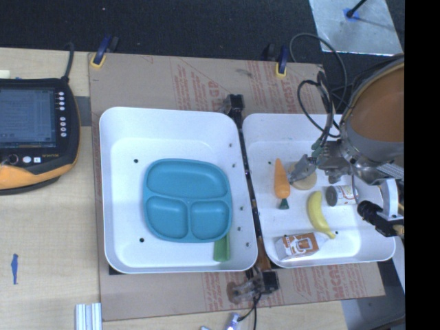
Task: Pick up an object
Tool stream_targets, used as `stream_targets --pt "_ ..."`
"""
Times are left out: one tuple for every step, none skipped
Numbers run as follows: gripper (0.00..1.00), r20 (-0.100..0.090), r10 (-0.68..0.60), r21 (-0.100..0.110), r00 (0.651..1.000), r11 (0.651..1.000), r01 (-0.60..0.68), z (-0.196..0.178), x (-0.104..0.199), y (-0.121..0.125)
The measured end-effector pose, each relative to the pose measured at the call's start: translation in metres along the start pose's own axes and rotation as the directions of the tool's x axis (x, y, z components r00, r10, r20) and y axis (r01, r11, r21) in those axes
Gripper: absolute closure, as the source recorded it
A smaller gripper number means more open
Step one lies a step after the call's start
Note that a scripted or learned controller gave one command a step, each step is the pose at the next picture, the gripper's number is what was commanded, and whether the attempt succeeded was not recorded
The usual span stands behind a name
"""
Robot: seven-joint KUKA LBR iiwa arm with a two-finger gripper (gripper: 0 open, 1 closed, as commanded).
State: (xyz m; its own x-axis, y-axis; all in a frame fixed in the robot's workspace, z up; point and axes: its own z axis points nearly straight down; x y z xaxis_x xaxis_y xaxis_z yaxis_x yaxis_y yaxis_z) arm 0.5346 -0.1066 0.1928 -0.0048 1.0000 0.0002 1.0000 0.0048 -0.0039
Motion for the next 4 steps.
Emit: stream_targets --pt "0.0 0.007 -0.002 -0.018 1.0 1.0 0.002 0.097 -0.016 -0.036" --pt "1.0 0.011 -0.006 -0.02 1.0 1.0 0.006 0.085 -0.018 -0.035" --pt "0.0 0.011 -0.006 -0.02 1.0 1.0 0.006 0.085 -0.018 -0.035" --pt "0.0 0.001 -0.002 0.0 1.0 1.0 0.002 0.101 0.009 0.016"
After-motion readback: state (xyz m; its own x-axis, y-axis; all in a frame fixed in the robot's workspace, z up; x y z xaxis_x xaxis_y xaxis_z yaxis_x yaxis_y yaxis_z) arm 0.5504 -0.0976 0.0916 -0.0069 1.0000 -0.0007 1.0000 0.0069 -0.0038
